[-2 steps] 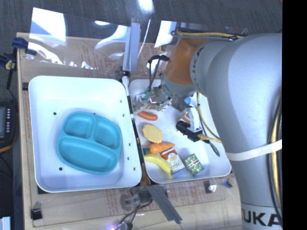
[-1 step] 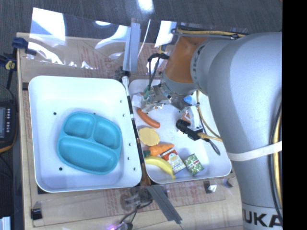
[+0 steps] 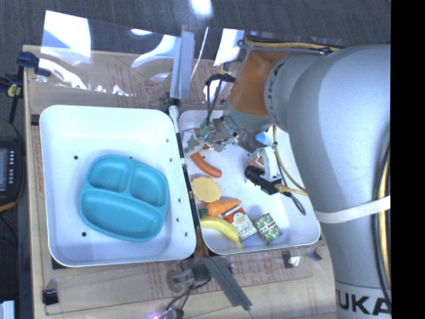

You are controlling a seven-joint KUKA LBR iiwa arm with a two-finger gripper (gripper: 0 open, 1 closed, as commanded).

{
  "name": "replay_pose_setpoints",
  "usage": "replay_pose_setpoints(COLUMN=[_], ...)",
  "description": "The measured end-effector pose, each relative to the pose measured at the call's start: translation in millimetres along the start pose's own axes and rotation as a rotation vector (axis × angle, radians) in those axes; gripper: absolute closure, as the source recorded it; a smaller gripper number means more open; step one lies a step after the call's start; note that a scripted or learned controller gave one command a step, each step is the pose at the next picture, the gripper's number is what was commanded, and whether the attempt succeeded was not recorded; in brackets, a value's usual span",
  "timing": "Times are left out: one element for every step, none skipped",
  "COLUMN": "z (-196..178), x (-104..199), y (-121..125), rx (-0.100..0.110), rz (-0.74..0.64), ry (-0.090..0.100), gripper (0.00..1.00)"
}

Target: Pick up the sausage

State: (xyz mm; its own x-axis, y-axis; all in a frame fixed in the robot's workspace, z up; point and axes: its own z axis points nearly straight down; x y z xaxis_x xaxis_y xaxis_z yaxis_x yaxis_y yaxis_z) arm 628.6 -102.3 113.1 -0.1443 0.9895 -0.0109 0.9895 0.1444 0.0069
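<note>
Looming at the right of the frame, the grey robot arm (image 3: 345, 145) reaches leftward over the right shallow white bin (image 3: 302, 234). Along that bin's lower edge lie a yellow banana (image 3: 221, 230), a small red-and-white carton (image 3: 243, 223) and a small green carton (image 3: 268, 228). Just above them sit an orange carrot (image 3: 222, 208) and a round yellow biscuit (image 3: 206, 190). Higher still, the orange-red sausage (image 3: 205, 164) lies slanted on the bin floor. The gripper (image 3: 214, 133) hangs just above the sausage, near the bin's upper left corner; whether it is wide or narrow cannot be told. At left, the other white bin (image 3: 60, 128) holds a blue divided plastic plate (image 3: 124, 197).
</note>
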Motion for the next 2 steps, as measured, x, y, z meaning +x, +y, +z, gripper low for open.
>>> replay_pose_setpoints(z=[-9.8,-9.8], x=[1.1,1.2], y=[0.5,0.5], rx=[0.001,0.001], rz=[-0.003,-0.003], ry=[0.002,0.002], gripper=[1.0,0.0])
